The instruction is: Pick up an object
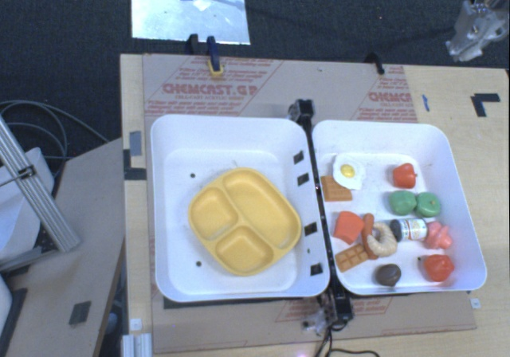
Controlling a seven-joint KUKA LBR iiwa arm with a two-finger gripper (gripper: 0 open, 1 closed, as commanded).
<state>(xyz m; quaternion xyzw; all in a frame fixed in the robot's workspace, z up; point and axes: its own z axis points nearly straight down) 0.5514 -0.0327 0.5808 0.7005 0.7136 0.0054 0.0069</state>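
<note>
Gripper (476, 29) is being seen at the upper right of the frame, well away from both bins; whether it is released or clenched cannot be told. Toy foods are lying in the right bin (458, 164): a fried egg (348, 171), a doughnut (382, 240), red tomatoes (405, 175). An isolated piece, such as the egg, is probably being favoured, with a vertical descent centred over it.
</note>
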